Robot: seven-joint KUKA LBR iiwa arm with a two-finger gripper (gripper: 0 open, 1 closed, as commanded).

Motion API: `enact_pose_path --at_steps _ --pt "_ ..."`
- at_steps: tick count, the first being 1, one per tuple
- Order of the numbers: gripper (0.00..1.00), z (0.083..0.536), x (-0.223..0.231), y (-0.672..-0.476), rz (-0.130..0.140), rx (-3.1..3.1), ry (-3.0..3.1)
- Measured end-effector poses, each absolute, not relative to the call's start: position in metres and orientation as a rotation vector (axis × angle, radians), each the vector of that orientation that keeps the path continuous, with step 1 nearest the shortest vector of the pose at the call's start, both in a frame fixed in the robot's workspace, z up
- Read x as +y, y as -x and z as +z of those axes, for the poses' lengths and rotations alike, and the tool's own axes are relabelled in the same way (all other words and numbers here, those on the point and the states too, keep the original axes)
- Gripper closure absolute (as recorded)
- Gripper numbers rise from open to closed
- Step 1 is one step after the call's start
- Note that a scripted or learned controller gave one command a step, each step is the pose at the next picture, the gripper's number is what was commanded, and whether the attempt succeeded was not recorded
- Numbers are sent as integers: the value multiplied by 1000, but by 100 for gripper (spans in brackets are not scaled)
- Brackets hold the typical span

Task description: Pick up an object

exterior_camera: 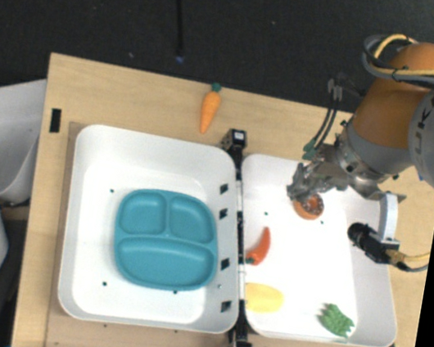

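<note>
— Where is the thing being picked?

— A small round orange-brown object (pixel 309 209) lies in the right-hand shallow white bin (pixel 360 306), near its far edge. The two-finger gripper (pixel 307 194) is right on top of it, touching or nearly so.

— Are the fingers pinching it?

— I cannot tell; the grey wrist hides how they stand, and the object shows only below the tips.

— What else is in that bin?

— A red chili-shaped piece (pixel 259 246) by the left wall, a yellow rounded piece (pixel 263 298) at the near left corner, and a green leafy-looking piece (pixel 336 320) toward the near right.

— And the other bin?

— The left-hand white bin (pixel 90 188) holds a teal plastic plate with three compartments (pixel 165 239), lying flat in the middle.

— Anything outside the bins?

— An orange toy carrot with a green top (pixel 209 108) rests on the light wooden bench (pixel 131 95), beyond the bins.
</note>
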State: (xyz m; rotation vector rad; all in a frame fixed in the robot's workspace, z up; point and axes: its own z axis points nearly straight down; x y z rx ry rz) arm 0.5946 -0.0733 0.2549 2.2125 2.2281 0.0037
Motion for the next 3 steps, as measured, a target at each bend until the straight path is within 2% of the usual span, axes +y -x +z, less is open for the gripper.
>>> enact_pose_path --at_steps 1,2,3 --pt "100 253 -31 -612 2 2225 -2214" --pt "100 251 29 -615 4 2228 -2212" --pt "100 247 70 -630 3 2227 -2214"
